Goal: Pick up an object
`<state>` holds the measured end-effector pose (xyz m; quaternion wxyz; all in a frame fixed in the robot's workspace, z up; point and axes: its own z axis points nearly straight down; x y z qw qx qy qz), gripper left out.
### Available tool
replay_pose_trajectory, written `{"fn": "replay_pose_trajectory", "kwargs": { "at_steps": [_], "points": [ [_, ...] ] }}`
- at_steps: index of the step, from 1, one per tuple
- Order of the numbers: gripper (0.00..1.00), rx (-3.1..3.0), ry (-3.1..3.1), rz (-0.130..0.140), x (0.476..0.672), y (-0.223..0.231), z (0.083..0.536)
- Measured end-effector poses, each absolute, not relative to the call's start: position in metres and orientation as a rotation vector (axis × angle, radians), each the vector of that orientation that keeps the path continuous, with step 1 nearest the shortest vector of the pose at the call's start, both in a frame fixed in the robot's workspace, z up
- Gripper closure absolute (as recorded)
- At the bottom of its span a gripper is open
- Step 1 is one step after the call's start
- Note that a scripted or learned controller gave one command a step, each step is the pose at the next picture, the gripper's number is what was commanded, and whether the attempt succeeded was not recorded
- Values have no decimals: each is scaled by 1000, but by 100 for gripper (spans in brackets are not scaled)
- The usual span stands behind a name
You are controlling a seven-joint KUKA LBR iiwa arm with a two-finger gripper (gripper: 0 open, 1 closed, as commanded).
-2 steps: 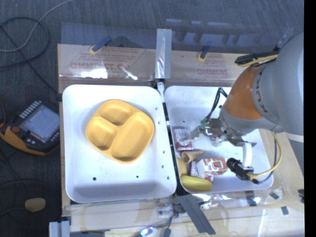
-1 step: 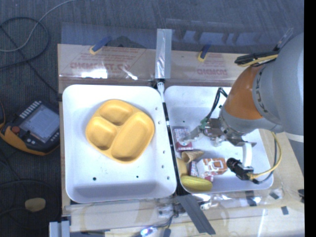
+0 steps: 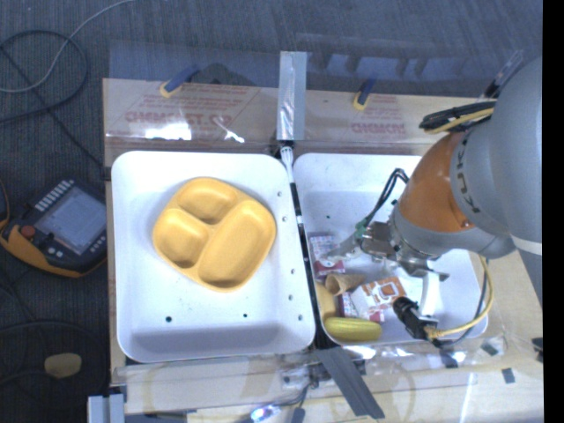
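At the near edge of the right bin (image 3: 352, 192) lies a yellow banana (image 3: 352, 329), with a red-and-white packet (image 3: 374, 296) and a small tan cone (image 3: 342, 282) just behind it. The gripper (image 3: 379, 241) hangs low over this clutter; how it is set I cannot tell. Farther left, the left bin (image 3: 141, 315) holds a yellow divided plate (image 3: 214, 232).

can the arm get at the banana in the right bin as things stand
Probably yes. The banana lies uncovered at the near edge of the right bin, and the arm hangs just above that bin. The nearby bin wall may cramp a grasp.
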<state>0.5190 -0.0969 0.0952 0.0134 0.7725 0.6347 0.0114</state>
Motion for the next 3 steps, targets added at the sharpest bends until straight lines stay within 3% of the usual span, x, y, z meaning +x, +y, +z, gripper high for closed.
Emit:
{"fn": "replay_pose_trajectory", "kwargs": {
  "at_steps": [1, 2, 3],
  "points": [
    [0, 2474, 1943, -12, 486, -76, 180],
    [0, 2428, 1990, 7, 494, -114, 88],
    [0, 2429, 1995, -13, 557, -105, 105]
  ]
}}
